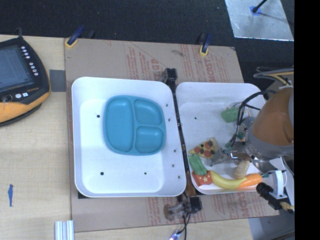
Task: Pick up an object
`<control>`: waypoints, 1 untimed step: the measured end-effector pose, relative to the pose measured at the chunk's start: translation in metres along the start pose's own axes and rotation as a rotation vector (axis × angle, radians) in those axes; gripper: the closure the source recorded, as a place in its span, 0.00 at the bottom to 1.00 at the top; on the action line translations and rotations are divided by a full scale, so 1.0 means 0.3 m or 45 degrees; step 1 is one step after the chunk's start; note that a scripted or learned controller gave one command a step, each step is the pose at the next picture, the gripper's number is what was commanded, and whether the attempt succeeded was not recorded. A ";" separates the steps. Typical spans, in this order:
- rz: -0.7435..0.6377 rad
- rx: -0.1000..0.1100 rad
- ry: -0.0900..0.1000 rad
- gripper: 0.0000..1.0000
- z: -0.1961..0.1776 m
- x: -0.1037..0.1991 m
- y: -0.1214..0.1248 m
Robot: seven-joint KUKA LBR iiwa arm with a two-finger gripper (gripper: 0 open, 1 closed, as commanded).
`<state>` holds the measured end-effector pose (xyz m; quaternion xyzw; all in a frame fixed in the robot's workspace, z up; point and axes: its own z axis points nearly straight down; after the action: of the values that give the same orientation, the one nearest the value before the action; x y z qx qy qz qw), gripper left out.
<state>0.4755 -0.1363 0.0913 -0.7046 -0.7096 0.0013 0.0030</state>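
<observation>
Reaching in from the right of the frame, our grey arm with its orange band (pixel 272 121) hangs low over the right-hand shallow white bin (pixel 200 96). We cannot tell the gripper's (pixel 231 153) state. It sits among crowded toy food at lower right: a yellow plastic banana (pixel 225 180), an orange carrot (pixel 250 180), a pizza slice (pixel 206 147). The left bin (pixel 87 134) holds a blue divided plate (pixel 134 125).
</observation>
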 end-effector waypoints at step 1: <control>0.000 0.000 0.000 0.00 0.000 0.007 0.000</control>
<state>0.4755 -0.1342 0.0913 -0.7048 -0.7094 0.0014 0.0031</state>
